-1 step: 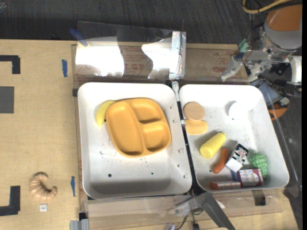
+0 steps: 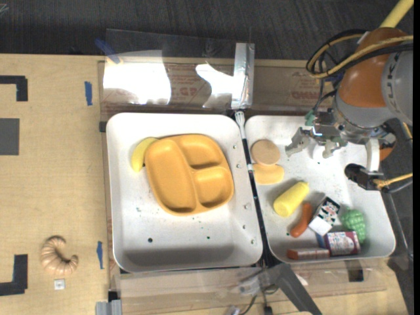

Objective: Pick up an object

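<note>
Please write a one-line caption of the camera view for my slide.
Open hand hovers over the right bin of small items; orange tray fills the left bin.

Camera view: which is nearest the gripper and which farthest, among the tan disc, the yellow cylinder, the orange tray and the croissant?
From the gripper:
1. Tan disc, just left of it, right bin.
2. Yellow cylinder, below it, same bin.
3. Orange tray, left bin.
4. Croissant, on the bench, far left.
</note>
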